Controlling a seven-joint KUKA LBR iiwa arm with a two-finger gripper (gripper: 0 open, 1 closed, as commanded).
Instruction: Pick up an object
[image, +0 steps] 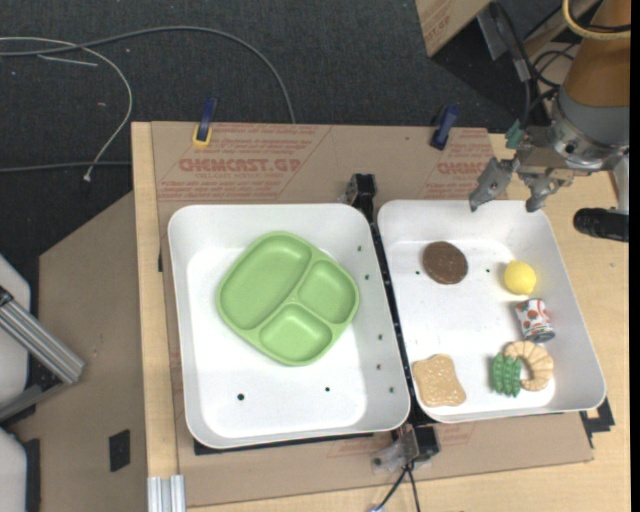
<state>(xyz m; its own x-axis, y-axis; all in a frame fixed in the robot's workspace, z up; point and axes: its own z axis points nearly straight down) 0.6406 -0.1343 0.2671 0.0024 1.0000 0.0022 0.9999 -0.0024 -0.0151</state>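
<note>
With the gripper (509, 191) spread wide and holding nothing above the right bin's (575, 340) far edge, the lemon (519, 277) looks light, firm and smooth, best pinched across its middle.

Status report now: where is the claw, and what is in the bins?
Claw open, holding nothing, above right bin's far edge. Brown disc and lemon nearest it. Green tray in left bin. Nothing blocking.

The arm is reaching in from the two o'clock corner of the view, its orange band showing above the grey wrist. The gripper (512, 192) is hanging at the end of it, pointing down — its two fingers (484, 192) are spreading well apart, with nothing sitting between them.
</note>
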